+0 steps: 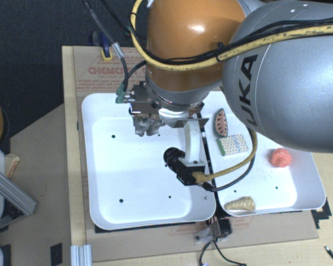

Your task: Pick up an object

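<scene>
Risk from where I sit is a grab at nothing: the gripper [147, 127] hangs over the bare left bin [139, 193], while every candidate lies across the divider in the right bin [305, 195] — watermelon slice [220, 122], patterned block [233, 144], tan piece [240, 204] near the front edge, and pink object [281, 157] farthest right. I cannot tell how the fingers stand, since the arm's orange band [188, 26] and grey body hide the wrist and part of the right bin.
</scene>
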### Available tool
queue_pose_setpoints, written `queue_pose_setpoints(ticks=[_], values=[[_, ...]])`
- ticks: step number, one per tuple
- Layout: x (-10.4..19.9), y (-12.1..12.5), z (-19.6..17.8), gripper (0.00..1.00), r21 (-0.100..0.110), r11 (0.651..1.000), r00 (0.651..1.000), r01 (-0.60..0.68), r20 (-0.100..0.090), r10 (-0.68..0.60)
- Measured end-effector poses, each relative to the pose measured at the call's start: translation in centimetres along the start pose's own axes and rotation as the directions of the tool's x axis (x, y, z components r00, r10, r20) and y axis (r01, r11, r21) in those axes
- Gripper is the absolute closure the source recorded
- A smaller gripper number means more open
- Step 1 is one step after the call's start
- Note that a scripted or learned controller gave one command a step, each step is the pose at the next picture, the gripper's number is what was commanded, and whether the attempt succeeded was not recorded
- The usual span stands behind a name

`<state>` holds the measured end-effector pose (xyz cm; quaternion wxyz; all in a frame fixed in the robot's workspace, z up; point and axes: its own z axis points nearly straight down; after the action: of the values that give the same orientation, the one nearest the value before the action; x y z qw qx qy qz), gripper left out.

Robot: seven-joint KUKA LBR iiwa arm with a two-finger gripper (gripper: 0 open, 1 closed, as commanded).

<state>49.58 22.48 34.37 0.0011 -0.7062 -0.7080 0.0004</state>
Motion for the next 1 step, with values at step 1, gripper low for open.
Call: queue_pose_setpoints(ticks=[1], values=[[0.00,-1.71,-2.71,1.00,-0.005,1.000,1.000,0.000,-0.001,0.000]])
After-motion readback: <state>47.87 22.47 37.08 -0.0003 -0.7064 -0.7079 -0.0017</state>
